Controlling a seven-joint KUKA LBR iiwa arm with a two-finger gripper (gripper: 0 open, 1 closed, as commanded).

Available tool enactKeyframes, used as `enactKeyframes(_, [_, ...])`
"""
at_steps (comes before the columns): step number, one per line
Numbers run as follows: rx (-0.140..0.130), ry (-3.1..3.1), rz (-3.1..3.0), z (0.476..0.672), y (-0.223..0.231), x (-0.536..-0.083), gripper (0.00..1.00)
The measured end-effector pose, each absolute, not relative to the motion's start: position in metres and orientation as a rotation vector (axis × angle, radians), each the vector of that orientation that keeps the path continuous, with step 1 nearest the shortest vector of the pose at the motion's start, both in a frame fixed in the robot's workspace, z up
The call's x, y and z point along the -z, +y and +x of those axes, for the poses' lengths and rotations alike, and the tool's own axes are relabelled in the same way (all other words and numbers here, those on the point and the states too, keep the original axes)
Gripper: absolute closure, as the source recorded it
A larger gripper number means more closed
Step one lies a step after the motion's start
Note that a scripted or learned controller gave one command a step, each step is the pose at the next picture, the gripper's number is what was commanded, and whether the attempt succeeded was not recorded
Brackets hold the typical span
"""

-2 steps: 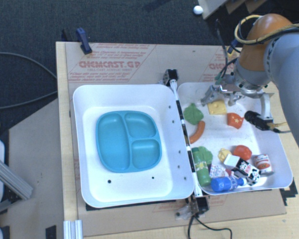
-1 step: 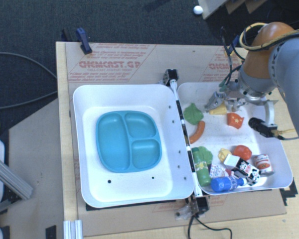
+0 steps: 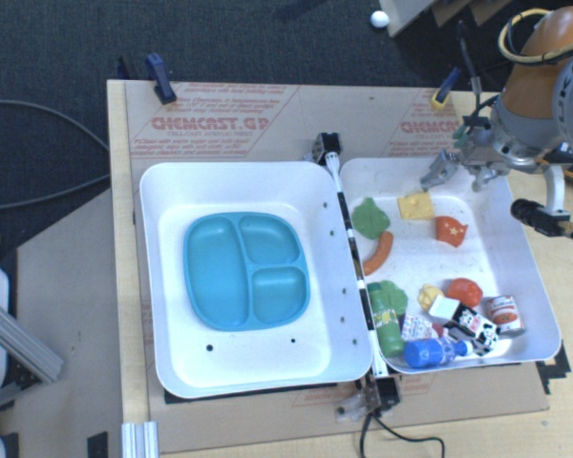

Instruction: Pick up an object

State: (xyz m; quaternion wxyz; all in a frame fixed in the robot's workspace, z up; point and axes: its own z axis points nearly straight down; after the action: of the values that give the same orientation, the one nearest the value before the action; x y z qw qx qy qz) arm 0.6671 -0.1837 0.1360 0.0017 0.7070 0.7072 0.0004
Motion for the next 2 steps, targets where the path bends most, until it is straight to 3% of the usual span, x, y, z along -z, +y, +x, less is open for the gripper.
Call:
enactKeyframes(1, [0.001, 2.224, 2.221, 0.646, -0.138, -0.114, 0.0])
enactKeyframes(2, [-0.001, 2.219, 2.219, 0.642, -0.167, -0.141, 0.0])
